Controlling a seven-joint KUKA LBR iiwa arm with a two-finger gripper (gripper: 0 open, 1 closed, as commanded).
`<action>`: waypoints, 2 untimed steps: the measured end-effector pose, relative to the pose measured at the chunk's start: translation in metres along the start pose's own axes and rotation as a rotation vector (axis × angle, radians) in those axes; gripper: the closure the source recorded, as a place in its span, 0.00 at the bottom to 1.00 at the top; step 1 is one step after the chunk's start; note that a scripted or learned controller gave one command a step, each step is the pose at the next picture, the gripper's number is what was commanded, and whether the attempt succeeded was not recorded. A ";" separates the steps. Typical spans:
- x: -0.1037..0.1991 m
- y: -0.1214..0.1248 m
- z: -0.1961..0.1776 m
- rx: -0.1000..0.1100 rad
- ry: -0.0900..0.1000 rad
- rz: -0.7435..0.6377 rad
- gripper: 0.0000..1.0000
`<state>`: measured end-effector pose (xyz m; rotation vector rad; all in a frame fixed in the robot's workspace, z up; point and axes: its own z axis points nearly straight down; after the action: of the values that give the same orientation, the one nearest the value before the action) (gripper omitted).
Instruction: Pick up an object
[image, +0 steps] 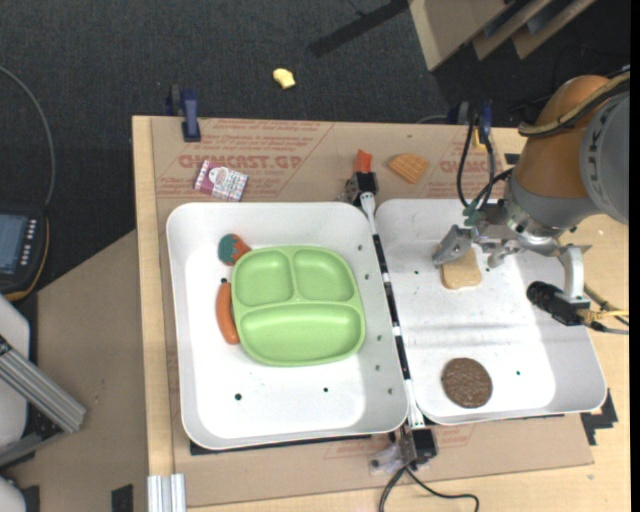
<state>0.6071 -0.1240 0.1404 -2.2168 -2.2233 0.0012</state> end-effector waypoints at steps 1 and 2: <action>-0.018 0.022 0.055 -0.006 -0.002 0.003 0.00; -0.018 0.022 0.045 -0.006 -0.002 0.003 1.00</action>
<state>0.6286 -0.1420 0.0950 -2.2242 -2.2236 -0.0028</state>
